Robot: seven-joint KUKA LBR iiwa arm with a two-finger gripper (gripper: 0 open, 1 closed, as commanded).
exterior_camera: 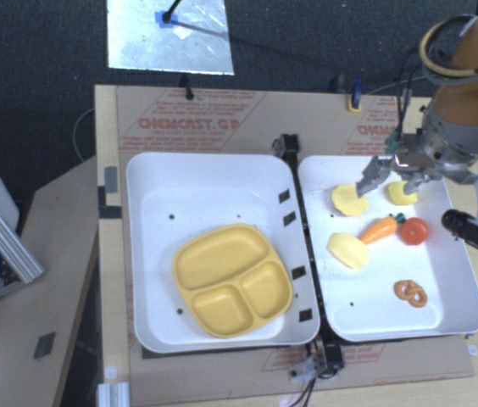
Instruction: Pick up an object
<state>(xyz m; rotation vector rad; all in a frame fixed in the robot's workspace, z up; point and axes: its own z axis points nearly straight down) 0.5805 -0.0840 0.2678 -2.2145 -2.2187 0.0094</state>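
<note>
The right bin (455, 312) holds several toy foods: a yellow piece (348, 200) at the back, a small yellow piece (402, 193) beside it, a pale yellow piece (347, 250), an orange carrot (379, 230), a red tomato (414, 231) and a brown pretzel (410, 292). My gripper (394, 176) hangs open over the back of this bin. One finger points down toward the yellow piece at the back, the other toward the small yellow piece. Nothing sits between the fingers.
The left bin (163, 185) holds a yellow divided plate (232, 279). A black divider with clips (300, 227) runs between the bins. The grey and orange arm (468, 83) reaches in from the upper right. A silver sheet (169, 24) lies behind the bench.
</note>
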